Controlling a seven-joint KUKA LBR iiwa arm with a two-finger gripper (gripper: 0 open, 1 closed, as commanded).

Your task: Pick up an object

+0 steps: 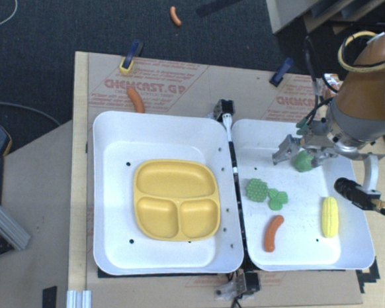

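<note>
My gripper [302,156] hangs over the back of the right bin [343,258]. It is open, its two grey fingers spread to either side of a small green toy [303,163] that sits low between them. I cannot tell whether the fingers touch it. In front of it in the same bin lie a knobbly green vegetable [256,189], a smaller green piece [278,199], an orange sausage [272,233] and a yellow corn cob [330,217] toward the right.
The left bin [113,144] holds a yellow divided plate [175,199]. Another orange sausage [136,100] lies on the cardboard behind the left bin, and one more [175,16] on the dark floor. Blue clamps [129,55] grip the board's back edge.
</note>
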